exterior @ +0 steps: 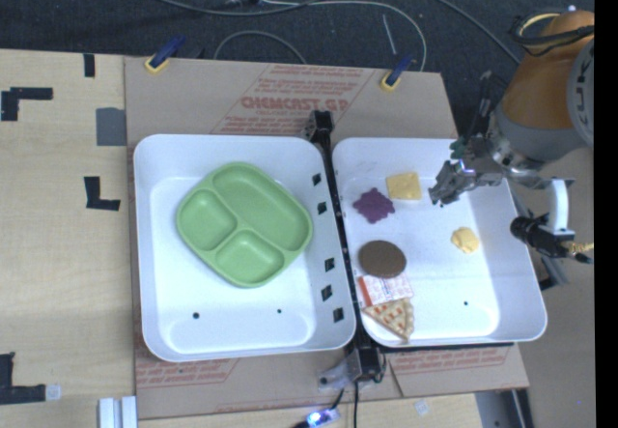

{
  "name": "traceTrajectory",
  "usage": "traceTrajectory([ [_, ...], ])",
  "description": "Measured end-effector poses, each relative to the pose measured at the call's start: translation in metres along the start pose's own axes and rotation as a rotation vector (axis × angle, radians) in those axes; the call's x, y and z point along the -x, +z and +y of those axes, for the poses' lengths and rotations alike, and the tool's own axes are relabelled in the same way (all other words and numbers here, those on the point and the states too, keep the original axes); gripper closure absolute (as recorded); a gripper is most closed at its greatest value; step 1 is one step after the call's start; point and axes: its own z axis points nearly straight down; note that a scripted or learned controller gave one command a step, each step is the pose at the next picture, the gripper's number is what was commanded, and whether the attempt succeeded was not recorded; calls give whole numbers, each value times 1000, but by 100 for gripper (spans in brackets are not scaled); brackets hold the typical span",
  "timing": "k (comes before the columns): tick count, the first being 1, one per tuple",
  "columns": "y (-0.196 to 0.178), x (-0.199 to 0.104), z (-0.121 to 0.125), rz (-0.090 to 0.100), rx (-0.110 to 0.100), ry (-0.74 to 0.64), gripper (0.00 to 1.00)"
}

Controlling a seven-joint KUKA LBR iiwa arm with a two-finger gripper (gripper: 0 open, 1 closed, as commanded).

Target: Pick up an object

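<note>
The two white bins (159, 320) look like smooth, shiny plastic. The green plate (244, 223) looks like smooth plastic too, a bit less shiny. Brown cardboard (290, 102) under the bins looks flat and dull. The surface (58, 252) looks like pale wood. The arm (546, 93) has a shiny orange part.

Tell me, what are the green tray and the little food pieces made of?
Green tray: likely moulded plastic, smooth, uniform colour, three pressed compartments. Pizza slice, brown cookie, purple piece: probably toy plastic or rubber, flat matte colours; too small to confirm.
</note>
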Motion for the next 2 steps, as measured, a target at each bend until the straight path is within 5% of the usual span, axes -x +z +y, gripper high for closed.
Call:
traceTrajectory([
  [1, -46, 0, 1, 0, -1, 0, 100],
  [2, -35, -49, -4, 2, -7, -4, 100],
])
